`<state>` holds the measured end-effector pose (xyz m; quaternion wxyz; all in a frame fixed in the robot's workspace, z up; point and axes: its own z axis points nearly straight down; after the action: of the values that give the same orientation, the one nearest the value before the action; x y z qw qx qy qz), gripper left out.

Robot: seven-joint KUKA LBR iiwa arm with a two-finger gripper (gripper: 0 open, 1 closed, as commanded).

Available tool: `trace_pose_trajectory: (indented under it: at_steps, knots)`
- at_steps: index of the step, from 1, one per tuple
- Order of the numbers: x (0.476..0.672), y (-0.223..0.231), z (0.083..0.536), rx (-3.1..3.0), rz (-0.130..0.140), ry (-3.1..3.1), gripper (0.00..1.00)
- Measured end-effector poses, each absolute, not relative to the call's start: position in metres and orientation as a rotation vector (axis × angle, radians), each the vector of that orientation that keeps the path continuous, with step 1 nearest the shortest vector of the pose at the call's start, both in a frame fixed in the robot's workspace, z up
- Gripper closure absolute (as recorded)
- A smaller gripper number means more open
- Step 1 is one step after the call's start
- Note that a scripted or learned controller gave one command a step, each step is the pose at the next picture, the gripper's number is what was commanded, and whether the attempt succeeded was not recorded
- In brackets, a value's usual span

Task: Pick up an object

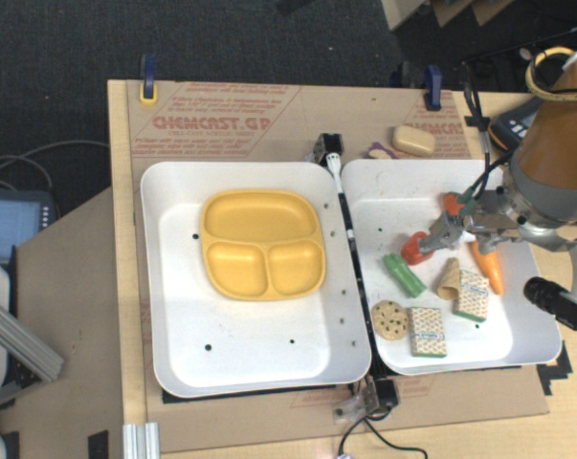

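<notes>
Camera view: claw (448, 226) over red toy (418, 248)

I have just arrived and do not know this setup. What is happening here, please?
A robot arm reaches into the right bin, its end effector low beside a red toy among play food: a green piece, a cookie, a carrot. The left bin holds a yellow divided plate.

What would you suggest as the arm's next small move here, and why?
Probably a short descent onto the red toy. The gripper sits just beside it in the right bin, and I see nothing between its fingers, so closing now would likely miss.
</notes>
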<state>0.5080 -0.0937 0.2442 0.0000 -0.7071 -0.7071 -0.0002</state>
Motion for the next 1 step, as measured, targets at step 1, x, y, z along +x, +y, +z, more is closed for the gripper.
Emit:
trace_pose_trajectory:
  at_steps: [1]
  knots:
    - [0.5596,-0.1248,0.0798,-2.223,0.0,-2.221,0.0]
